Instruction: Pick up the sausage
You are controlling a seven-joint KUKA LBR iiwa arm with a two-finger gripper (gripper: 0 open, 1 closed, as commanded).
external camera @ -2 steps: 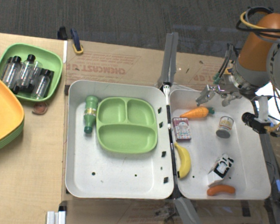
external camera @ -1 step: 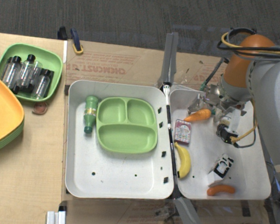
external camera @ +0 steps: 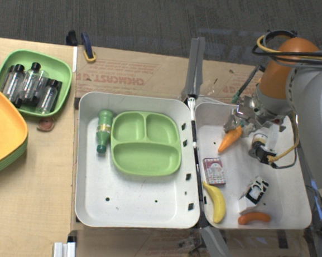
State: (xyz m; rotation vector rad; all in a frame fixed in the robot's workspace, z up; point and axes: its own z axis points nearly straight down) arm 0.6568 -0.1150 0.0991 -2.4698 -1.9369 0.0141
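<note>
Sausage (external camera: 254,218) lies in the right bin (external camera: 291,181), near its front right corner, just below a small black-and-white packet (external camera: 256,191). A banana (external camera: 216,201) lies beside the bin's left wall, with a small pink card (external camera: 214,171) just above it. A carrot (external camera: 230,138) sits tilted near the bin's far end.

The left bin (external camera: 87,202) holds a green three-part plate (external camera: 146,142), nothing in its parts, and a green bottle (external camera: 104,129) lying just beside the plate's left edge.

Both bins rest on a brown cardboard sheet (external camera: 137,78) over a wooden bench (external camera: 19,208). To the left stand a green tray (external camera: 59,71) with dark-capped bottles (external camera: 29,85) lying in it and a stack of orange plates (external camera: 0,139). Dark carpet (external camera: 132,10) runs behind the bench.

The gripper (external camera: 241,122) hangs over the far end of the right bin, at the carrot's upper end, well apart from the sausage. Whether it is spread or closed, or pinching the carrot, cannot be told.
</note>
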